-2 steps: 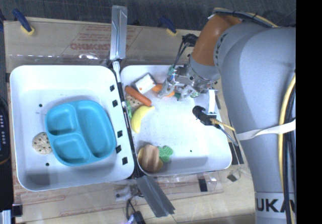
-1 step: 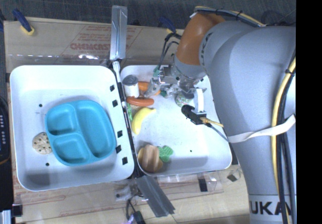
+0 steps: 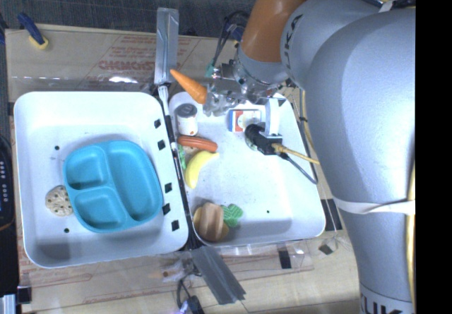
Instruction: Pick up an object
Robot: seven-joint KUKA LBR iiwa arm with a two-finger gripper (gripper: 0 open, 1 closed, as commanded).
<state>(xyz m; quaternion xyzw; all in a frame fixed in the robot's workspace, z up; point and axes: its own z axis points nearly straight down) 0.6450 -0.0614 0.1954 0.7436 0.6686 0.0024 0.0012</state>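
Note:
My gripper (image 3: 216,99) hangs over the far left corner of the right bin (image 3: 282,214). An orange carrot (image 3: 188,85) lies slantwise at that corner, its thick end right beside the gripper; I cannot tell whether they touch. Just below the gripper stands a small white can (image 3: 186,119). A red, white and blue box (image 3: 240,120) lies partly under the wrist. Nearer the bin's left wall are a reddish sausage (image 3: 197,142) and a yellow banana (image 3: 197,166). A wooden bowl (image 3: 207,221) with a green leafy piece (image 3: 232,214) sits at the front left.
The left bin (image 3: 35,122) holds a blue divided plate (image 3: 111,184) and a round cookie (image 3: 59,200) at the plate's left. The big grey arm covers the right bin's right side. White floor shows in the middle and front right of the right bin.

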